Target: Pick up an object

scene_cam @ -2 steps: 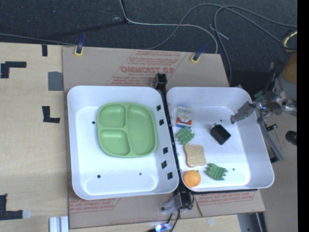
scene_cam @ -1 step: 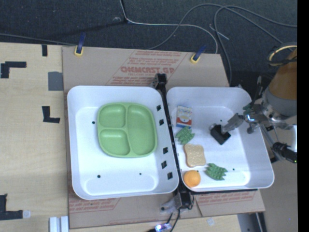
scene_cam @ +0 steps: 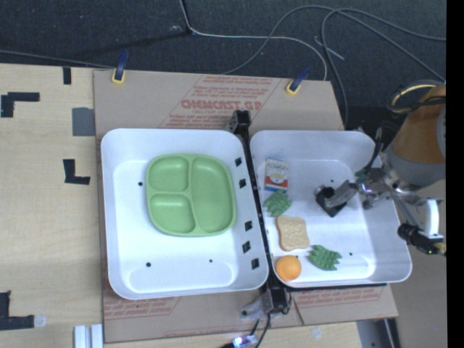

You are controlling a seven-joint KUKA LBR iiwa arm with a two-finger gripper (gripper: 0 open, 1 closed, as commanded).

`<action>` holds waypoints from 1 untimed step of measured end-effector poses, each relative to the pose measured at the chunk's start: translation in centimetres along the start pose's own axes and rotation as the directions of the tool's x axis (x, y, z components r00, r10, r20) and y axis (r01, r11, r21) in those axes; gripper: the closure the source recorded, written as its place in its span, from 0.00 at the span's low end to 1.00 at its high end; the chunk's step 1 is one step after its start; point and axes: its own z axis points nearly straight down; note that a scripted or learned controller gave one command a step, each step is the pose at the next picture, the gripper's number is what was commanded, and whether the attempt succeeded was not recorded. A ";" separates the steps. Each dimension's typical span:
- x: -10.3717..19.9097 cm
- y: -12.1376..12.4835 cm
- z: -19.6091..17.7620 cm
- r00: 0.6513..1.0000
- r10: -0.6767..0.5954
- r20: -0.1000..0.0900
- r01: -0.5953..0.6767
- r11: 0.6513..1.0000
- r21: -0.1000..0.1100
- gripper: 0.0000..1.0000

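Orange fruit, toast slice and green leaves are being left ungrasped on the right bin floor, nothing is being carried, and the claw is being held low above bare floor, its spread not discernible.

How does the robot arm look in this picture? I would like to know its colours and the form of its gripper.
The arm enters from the right of the camera view. Its body is rounded, with a broad orange band above a grey wrist section. A small cluster of metallic parts sits at the wrist. The gripper is dark, almost black, and blocky. A yellowish cable loops near the top of the arm.
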 end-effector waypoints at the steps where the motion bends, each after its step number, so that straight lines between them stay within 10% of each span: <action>1: 0.0 0.1 4.2 1.000 0.000 0.002 0.000 1.000 -0.005 0.00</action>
